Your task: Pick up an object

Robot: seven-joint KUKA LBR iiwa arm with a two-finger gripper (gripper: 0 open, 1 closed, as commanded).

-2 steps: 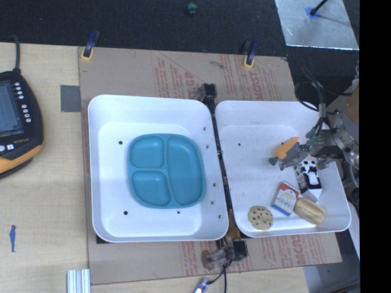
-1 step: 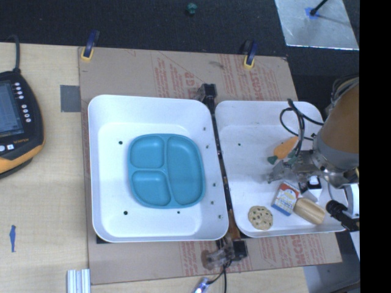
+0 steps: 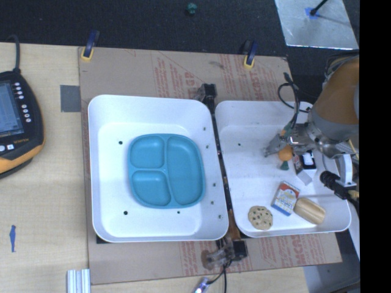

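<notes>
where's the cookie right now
The cookie lies in the right bin, near its front edge, just left of the small box and the wooden cylinder.

This was a robotics lab: a teach pendant (image 3: 15,124) lay on the bench (image 3: 43,218) at nine o'clock, clamps (image 3: 90,44) at twelve pinned a cardboard sheet (image 3: 159,72) under two white bins (image 3: 101,163), and cables (image 3: 214,267) ran at six.

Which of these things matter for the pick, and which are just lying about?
For the pick: gripper, orange piece, cookie, small box, wooden cylinder, right bin.
Lying about: blue tray, left bin, pendant, clamps.
</notes>
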